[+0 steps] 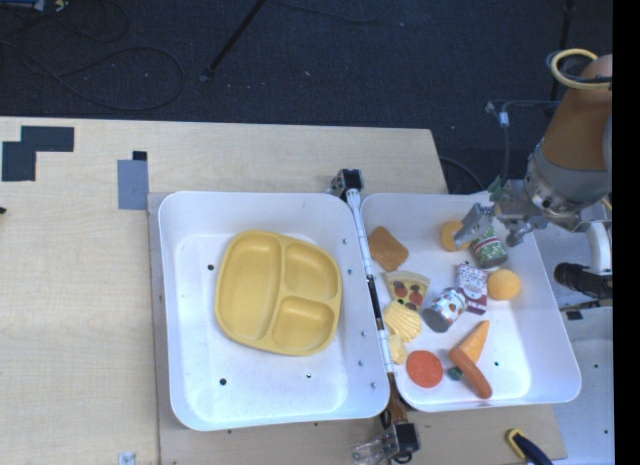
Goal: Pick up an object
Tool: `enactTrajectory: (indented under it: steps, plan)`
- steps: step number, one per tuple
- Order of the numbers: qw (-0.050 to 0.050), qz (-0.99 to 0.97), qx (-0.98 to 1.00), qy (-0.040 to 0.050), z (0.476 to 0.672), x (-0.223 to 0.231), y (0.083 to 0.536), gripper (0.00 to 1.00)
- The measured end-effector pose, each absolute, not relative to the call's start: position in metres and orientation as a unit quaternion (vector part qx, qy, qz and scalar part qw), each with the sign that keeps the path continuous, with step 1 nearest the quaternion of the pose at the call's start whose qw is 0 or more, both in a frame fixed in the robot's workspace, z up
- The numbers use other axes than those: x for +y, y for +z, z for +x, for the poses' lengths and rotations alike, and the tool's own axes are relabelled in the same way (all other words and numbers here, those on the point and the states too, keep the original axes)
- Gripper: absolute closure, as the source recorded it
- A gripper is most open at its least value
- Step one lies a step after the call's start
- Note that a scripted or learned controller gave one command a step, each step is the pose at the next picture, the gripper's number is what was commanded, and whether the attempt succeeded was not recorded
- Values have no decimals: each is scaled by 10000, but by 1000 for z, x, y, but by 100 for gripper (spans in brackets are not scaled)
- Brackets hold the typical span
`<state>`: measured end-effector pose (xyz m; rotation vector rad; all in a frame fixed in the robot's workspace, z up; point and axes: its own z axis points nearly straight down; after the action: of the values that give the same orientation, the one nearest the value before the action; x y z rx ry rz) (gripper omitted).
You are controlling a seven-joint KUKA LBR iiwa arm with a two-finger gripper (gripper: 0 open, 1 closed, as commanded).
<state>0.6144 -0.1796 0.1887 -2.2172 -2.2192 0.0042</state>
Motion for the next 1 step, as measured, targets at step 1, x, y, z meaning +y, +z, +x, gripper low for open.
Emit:
enactTrajectory:
  steps: [1]
  plan:
    - [16,-7067,-7075,9,633,-202,123,0]
